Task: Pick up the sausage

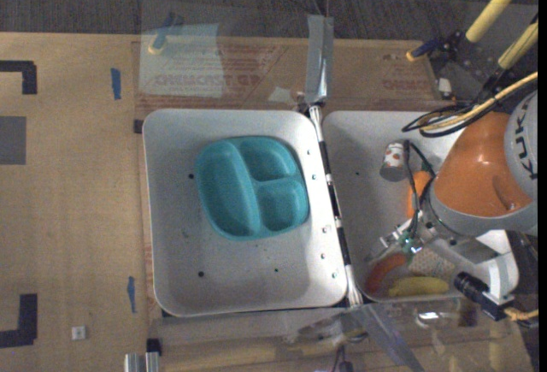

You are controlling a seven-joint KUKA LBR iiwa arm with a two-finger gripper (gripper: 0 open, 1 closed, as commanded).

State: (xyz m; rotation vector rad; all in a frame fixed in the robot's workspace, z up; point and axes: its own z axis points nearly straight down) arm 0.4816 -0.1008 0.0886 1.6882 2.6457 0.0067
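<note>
Just below the end effector (408,244), the sausage (386,267).

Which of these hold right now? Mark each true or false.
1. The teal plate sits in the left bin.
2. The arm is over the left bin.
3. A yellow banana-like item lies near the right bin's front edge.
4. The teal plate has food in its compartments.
1. True: the teal plate lies in the left bin.
2. False: the arm hangs over the right bin.
3. True: the yellow item lies by the front edge, beside a reddish item.
4. False: its three compartments look bare.
</note>
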